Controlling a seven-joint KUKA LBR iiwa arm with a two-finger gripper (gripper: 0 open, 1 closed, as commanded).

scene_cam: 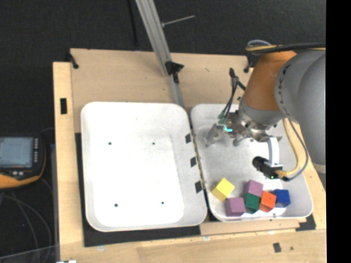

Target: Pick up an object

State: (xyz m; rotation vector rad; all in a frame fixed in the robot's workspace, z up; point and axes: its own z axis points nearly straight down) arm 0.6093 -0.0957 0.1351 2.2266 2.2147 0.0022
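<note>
Blocks cluster at the right bin's (204,126) near edge: yellow block (224,189), two purple, green, orange and blue. The gripper (227,130) hovers farther back over that bin; its finger state cannot be told.

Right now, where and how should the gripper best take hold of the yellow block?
Probably grip the yellow block from straight above, across its two free side faces. It sits apart from the other blocks, with bare floor of the right bin around it, and its flat top faces up.
</note>
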